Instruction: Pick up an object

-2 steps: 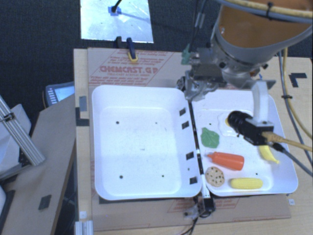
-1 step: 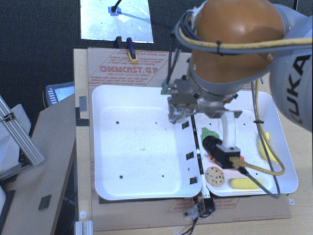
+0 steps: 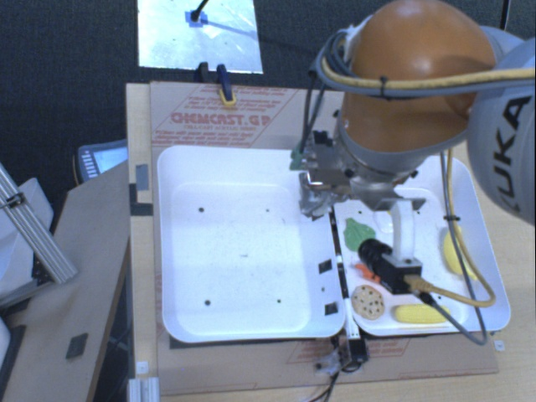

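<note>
A laptop (image 3: 99, 159) peeks out at the far left, beside the table (image 3: 84, 249). On the table sit two white bins side by side. The left bin (image 3: 239, 249) shows only a few dark specks on its floor. Behind it lies brown cardboard (image 3: 222, 117) with red lettering, a yellow-tipped clamp (image 3: 224, 86) on its back edge, and a shiny sheet (image 3: 199, 22) beyond that.

The right bin (image 3: 477, 224) carries the objects: a green piece (image 3: 358, 231) near the divider, a small orange piece (image 3: 366, 269) below it, a round speckled cookie (image 3: 368, 301) at the front, a yellow piece (image 3: 419, 314) just right of the cookie, and a yellow banana (image 3: 453, 252) along the right wall.

The arm (image 3: 419, 65) hangs over the right bin, its orange band hiding much of it. The gripper (image 3: 322, 193) sits low by the divider, above the green piece; whether it is wide or narrow I cannot tell, and nothing shows in its grasp
</note>
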{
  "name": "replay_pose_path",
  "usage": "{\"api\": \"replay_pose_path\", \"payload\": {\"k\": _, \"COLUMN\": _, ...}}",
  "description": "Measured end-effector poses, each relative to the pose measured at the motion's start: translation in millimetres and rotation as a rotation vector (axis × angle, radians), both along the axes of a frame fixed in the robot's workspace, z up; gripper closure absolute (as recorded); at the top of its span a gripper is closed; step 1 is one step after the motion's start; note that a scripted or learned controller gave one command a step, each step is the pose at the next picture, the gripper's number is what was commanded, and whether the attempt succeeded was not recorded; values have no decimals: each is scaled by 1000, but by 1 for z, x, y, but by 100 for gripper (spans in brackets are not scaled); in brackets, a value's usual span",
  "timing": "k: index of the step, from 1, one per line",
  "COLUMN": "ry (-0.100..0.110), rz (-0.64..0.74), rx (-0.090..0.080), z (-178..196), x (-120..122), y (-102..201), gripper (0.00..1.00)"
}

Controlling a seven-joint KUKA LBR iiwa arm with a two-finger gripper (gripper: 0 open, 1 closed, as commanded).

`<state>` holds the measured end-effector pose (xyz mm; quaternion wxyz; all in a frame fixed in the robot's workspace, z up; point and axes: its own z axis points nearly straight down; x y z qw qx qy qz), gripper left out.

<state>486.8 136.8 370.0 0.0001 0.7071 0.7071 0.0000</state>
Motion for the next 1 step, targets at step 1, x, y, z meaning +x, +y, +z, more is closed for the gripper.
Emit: {"api": "replay_pose_path", "payload": {"k": 1, "ry": -6, "rz": 8, "rx": 4, "z": 49, "x": 0, "y": 43, "gripper": 100}}
